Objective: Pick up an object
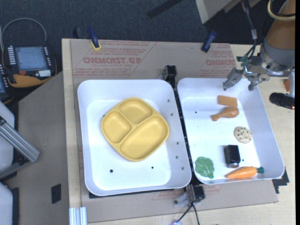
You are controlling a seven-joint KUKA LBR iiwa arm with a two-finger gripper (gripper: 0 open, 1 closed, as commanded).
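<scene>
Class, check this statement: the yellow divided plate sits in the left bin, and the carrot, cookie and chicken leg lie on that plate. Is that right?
Not quite. The yellow divided plate does sit in the left bin, but the carrot, cookie and chicken leg lie in the right bin, not on the plate. The camera view shows this.

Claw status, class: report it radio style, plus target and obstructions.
Claw open, holding nothing, above right bin's far edge. Nearest item: orange block, drumstick beside it. Nothing blocking.
</scene>
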